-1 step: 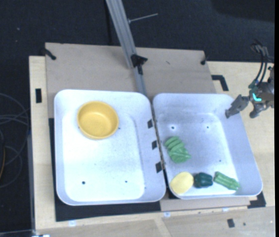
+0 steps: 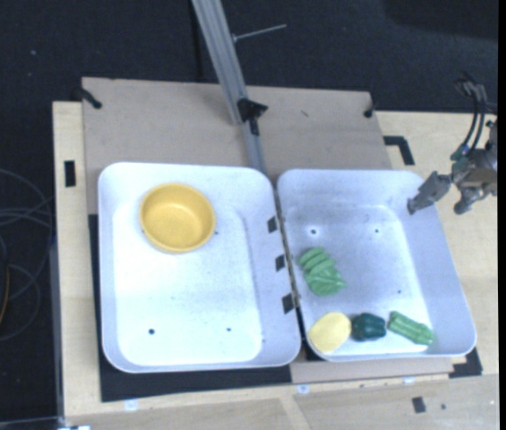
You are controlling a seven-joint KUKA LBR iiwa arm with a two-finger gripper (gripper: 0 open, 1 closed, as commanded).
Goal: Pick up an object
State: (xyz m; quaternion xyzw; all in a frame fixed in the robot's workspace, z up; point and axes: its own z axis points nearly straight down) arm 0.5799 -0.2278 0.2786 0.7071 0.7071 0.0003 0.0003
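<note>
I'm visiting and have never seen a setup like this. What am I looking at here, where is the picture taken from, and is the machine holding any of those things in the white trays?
The picture comes from one fixed camera above a bench, looking down at a slant. On the bench sit two shallow white bins side by side. The left bin holds a yellow bowl. The right bin holds a light green ridged object near its left wall, and along its near edge a yellow round object, a dark green object and a green elongated object. They look like toy foods. The machine is a robot arm reaching in from the right; its gripper, a two-finger claw, sits at the right bin's upper right corner. Nothing is between its fingers, so it holds nothing yet.
</note>
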